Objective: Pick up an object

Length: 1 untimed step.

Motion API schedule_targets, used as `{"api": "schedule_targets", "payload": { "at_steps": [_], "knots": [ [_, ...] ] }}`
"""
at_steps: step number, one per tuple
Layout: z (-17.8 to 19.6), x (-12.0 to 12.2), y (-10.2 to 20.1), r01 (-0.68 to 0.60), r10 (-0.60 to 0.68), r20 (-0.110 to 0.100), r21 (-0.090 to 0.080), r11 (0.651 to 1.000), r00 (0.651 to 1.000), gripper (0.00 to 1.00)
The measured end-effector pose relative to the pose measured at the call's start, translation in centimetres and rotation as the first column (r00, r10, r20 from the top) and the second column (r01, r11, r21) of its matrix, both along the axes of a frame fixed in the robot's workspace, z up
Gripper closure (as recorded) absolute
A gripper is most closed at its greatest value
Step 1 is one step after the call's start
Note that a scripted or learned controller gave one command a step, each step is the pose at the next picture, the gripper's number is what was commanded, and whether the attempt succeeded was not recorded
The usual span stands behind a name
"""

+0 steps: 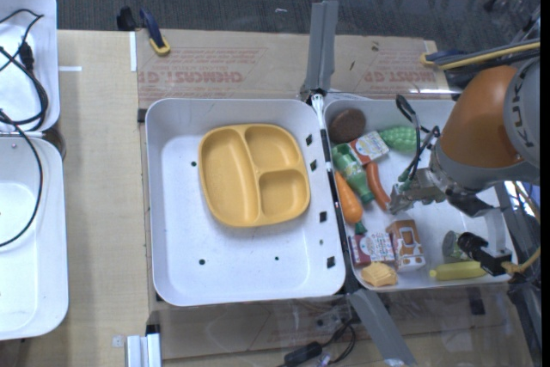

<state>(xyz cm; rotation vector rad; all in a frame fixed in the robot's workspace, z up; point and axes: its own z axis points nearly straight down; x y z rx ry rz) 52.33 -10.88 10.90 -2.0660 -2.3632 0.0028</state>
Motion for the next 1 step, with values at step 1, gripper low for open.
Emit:
{"api": "schedule_targets", "payload": {
  "at_steps": [1],
  "knots": [
    [0.0,0.0,0.0,0.0,0.0,0.0,0.0,1.0,1.0,0.0]
  ]
}}
